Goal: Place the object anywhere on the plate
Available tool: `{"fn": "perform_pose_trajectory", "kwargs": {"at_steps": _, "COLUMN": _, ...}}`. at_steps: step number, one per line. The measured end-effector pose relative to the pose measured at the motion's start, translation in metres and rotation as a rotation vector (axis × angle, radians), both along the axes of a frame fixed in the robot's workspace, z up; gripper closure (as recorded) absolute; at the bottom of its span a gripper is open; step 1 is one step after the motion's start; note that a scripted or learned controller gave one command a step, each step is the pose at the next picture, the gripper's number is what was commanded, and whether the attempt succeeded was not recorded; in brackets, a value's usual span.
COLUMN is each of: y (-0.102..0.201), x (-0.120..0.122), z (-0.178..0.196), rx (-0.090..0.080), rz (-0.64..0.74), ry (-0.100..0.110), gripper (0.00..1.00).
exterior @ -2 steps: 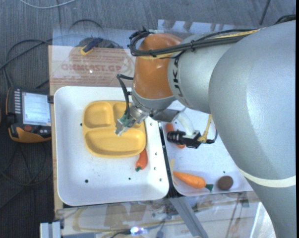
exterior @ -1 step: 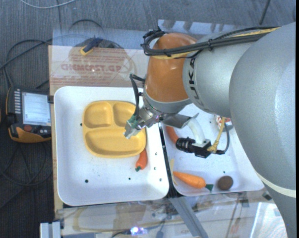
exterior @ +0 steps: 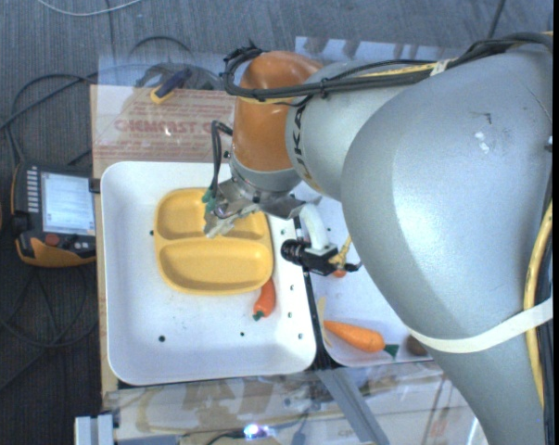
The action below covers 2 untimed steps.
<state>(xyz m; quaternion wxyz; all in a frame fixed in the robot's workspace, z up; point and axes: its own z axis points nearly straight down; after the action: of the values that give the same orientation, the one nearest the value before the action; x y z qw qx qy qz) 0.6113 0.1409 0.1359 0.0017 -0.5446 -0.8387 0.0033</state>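
A yellow two-compartment plate point(exterior: 214, 262) lies in the left white bin point(exterior: 131, 341). My gripper point(exterior: 221, 217) hangs low over the plate's rear right part, near the ridge between the compartments. A small green bit point(exterior: 208, 196) shows at its left side; I cannot tell what it is. A small orange carrot point(exterior: 265, 298) with a green tip lies on the bin floor, just off the plate's front right corner. A larger carrot point(exterior: 353, 336) lies in the right bin point(exterior: 353, 360), partly under the arm.
The big grey arm covers most of the right bin. A small brown thing point(exterior: 416, 346) lies beside the larger carrot. A cardboard sheet point(exterior: 158, 128) lies behind the left bin, and a teach pendant point(exterior: 57, 213) sits off the bench to the left.
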Motion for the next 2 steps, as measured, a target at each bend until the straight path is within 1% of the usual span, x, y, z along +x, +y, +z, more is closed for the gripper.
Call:
{"fn": "perform_pose_trajectory", "kwargs": {"at_steps": 1, "y": 0.01, "x": -0.01, "z": 0.052, "rx": 0.001, "rz": 0.045, "ry": -0.002, "gripper": 1.0}}
{"fn": "perform_pose_trajectory", "kwargs": {"at_steps": 2, "y": -0.035, "x": -0.029, "z": 0.053, "rx": -0.002, "rz": 0.092, "ry": -0.002, "gripper": 1.0}}
